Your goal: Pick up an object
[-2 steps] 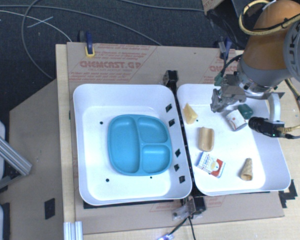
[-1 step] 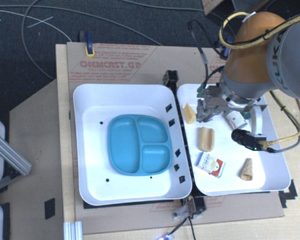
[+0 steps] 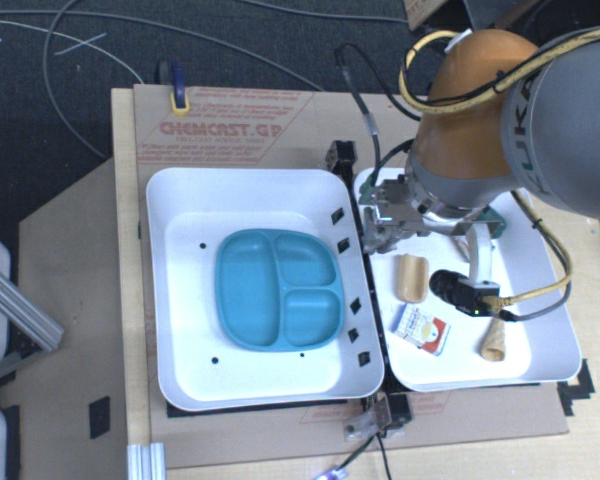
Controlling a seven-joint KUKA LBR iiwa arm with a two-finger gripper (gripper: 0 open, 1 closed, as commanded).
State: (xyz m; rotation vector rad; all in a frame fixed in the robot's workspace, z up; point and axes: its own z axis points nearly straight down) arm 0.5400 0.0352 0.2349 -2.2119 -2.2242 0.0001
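Nearest on the desk (image 3: 75,308), the right bin (image 3: 542,340) holds the loose things a pick could take. A small flat packet (image 3: 421,329), glossy white with red and blue print, lies tilted on the bin floor. Just beside it to the right is a stubby tan wedge (image 3: 494,341) that looks rough and porous. A little farther in stands or lies a short tan cylinder (image 3: 412,278), matt like cork, apart from both. All three sit free of the walls, which probably leaves room for a descent from above.

The left bin (image 3: 177,353) carries only a blue plate (image 3: 278,290). It is smooth moulded plastic with rounded corners and three compartments, lying flat in the middle. It is likely too wide and shallow for an easy grasp.

Beyond the cylinder the gripper (image 3: 412,226) hangs low over the far left part of the right bin, under the orange band. I cannot tell whether it is released or clenched, and nothing is seen held in it. The cylinder seems the closest candidate.

Farthest back, a printed brown board (image 3: 230,125) backs the bins, pinned by a blue clamp (image 3: 179,90).
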